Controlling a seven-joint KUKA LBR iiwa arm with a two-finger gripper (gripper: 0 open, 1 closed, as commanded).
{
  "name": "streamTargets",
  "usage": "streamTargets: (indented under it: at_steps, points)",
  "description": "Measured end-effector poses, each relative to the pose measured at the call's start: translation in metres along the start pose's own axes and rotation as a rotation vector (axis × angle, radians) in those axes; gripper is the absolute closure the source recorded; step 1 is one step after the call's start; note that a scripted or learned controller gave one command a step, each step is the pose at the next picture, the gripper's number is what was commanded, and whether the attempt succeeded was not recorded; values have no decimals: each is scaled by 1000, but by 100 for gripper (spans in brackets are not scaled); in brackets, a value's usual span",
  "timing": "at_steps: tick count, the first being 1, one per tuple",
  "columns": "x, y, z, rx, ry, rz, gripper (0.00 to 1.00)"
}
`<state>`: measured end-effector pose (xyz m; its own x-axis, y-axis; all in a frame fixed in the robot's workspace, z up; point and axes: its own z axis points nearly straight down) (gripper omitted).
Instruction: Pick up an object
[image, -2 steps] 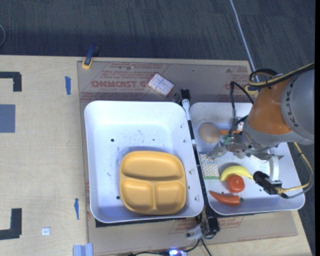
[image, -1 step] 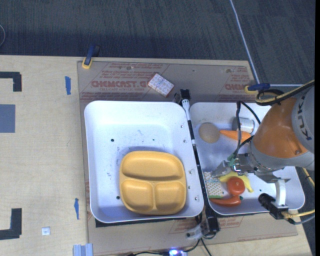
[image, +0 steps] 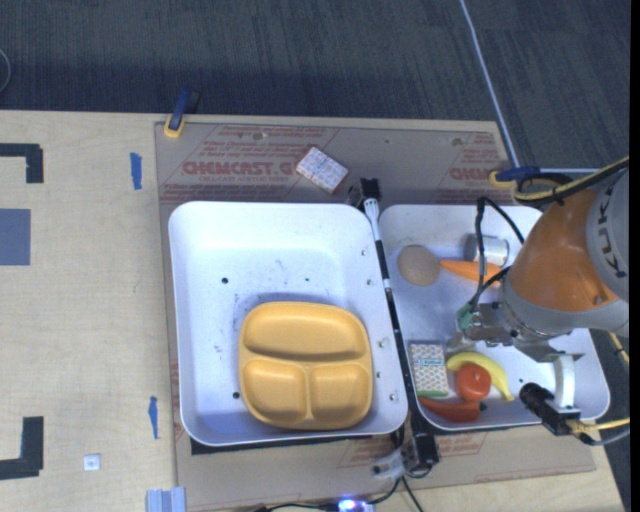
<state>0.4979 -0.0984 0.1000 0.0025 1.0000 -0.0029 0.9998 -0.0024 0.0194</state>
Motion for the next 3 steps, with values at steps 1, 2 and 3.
streamTargets:
  at_steps: [1, 2, 3]
  points:
    - [-6, 0, -1, -3, -11, 5, 0]
    - [-2, -14, 10, 1, -7, 4, 0]
    - [3, -15, 4, 8, 1, -2, 100]
